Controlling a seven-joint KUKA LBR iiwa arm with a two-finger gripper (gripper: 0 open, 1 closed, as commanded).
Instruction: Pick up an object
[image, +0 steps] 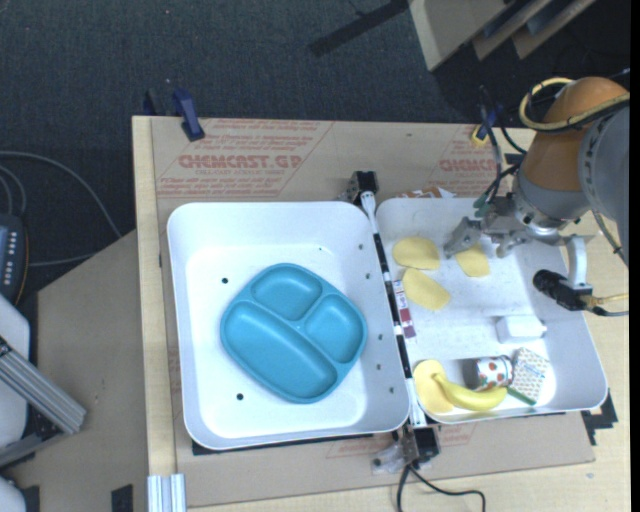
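Note:
The right bin (572, 352) holds three pale yellow pieces: one (416, 252) at its upper left, one (427, 291) below that, and a smaller one (474, 265) near the top middle. My gripper (487, 243) hangs low over the bin's far end, directly above the small yellow piece, fingers spread to either side with nothing between them. At the bin's near edge lie a banana (460, 395), a small red and white can (492, 373) and a patterned packet (532, 372). A white block (520, 327) rests mid-right.
The left bin (190, 240) carries a blue divided plate (292, 330) in its middle. A black fitting (558, 287) on the arm juts over the right bin's right side. The bins' shared wall (390, 300) runs between them.

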